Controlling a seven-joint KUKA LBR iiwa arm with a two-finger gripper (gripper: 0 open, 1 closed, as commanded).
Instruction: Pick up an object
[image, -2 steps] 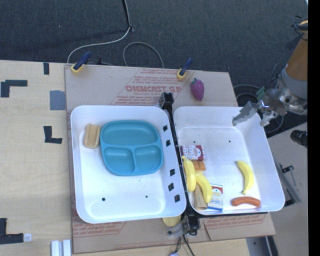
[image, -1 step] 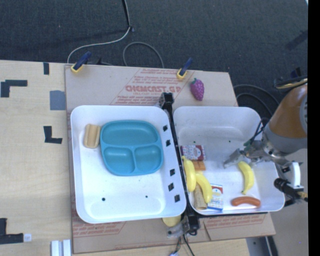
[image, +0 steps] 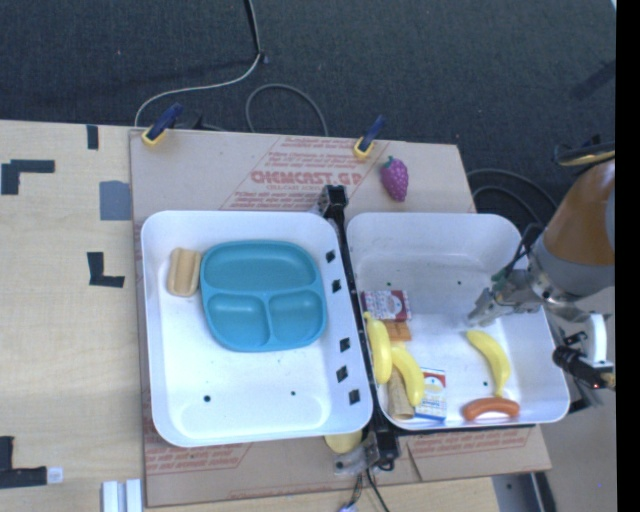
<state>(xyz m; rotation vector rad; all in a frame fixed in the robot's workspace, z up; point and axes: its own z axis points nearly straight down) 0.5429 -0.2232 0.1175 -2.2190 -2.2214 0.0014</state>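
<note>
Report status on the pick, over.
Gripper low in right bin, nothing seen held. Nearest: lone banana, just below it. Hot dog beyond; path clear.

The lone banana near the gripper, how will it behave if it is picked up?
The banana looks like smooth moulded plastic, so probably stiff, light and rather slippery. Its curved body lies flat in the right bin, so it may pivot or slide when the gripper pushes it.

Bright, even overhead lighting throughout. Mild glare on both white bins (image: 160, 300), washing out floor detail. Soft, short shadows under the blue tray (image: 265, 295) and along the bin walls. Overall slight softness; small labels unreadable. Arm (image: 585, 235) at right edge blurred. Dark carpet (image: 400, 60) underexposed, with little texture.
</note>
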